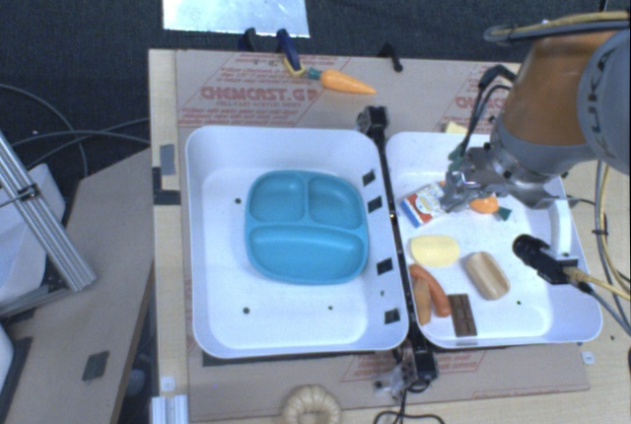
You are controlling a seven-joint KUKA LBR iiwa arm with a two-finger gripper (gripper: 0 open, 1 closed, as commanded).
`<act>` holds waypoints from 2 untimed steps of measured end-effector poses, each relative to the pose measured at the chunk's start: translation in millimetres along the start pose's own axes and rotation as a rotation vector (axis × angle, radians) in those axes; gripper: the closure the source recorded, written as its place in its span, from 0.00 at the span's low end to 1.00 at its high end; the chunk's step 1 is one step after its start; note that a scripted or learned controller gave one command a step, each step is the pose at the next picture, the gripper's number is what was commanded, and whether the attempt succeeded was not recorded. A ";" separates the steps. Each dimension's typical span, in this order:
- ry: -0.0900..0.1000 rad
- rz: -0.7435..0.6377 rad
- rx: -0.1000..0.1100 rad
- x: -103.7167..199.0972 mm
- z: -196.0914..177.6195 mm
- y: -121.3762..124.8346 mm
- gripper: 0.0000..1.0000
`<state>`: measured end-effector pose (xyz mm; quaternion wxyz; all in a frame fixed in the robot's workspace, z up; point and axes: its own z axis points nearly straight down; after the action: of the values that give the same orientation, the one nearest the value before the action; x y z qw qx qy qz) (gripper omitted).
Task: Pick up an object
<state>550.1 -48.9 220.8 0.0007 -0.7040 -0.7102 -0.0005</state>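
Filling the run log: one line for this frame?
gripper: low in right bin, at red-and-white packet | grasp: cannot tell | left bin: blue divided plate | carrot: on bench behind bins

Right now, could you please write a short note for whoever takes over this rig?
Gripper: low in the right bin, over the red-and-white packet; I cannot tell what its fingers are doing, and nothing is visibly held.
Right bin: packet, small orange piece, pale yellow piece, bread roll, sausages, brown bar.
Left bin: blue divided plate.
Toy carrot lies on the board behind the bins.
Done: no pick confirmed.
Left: grasp and lift one object.
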 end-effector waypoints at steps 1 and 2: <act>-0.001 0.001 0.000 44.9 5.7 -12.0 1.00; 0.000 -0.001 -0.001 97.0 2.0 -9.0 1.00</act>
<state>540.2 48.1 219.0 0.0003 -0.7035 -0.7107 -0.0011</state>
